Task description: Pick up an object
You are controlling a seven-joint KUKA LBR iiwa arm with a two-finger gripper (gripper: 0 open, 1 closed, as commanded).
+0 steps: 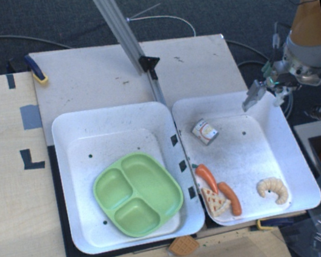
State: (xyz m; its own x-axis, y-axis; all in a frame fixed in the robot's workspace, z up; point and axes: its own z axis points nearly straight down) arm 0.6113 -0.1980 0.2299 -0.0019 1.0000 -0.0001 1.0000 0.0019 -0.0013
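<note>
The green three-compartment plastic tray (137,193) fills the left white bin (70,171). The right white bin (284,133) holds the curled beige toy shrimp (273,190) and small cylindrical can (204,131). The gripper (263,92) hangs at the right rim, grasping nothing; how far it is open I cannot tell. Descending here risks striking the rim.

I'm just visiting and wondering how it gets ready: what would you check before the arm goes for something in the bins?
1. Things to pick lie in the right bin: small can, carrot, sausage, waffle piece, croissant. Ok.
2. Hand carrying nothing: cannot tell.
3. Hand above a target: not ok; it sits at the bin's upper right edge.
4. Can and croissant each lie apart from other things: ok.
5. Carrot, sausage and waffle piece crowd together by the left wall: not ok for a clean grab.
6. Green plate in the left bin is out of the way: ok.
</note>
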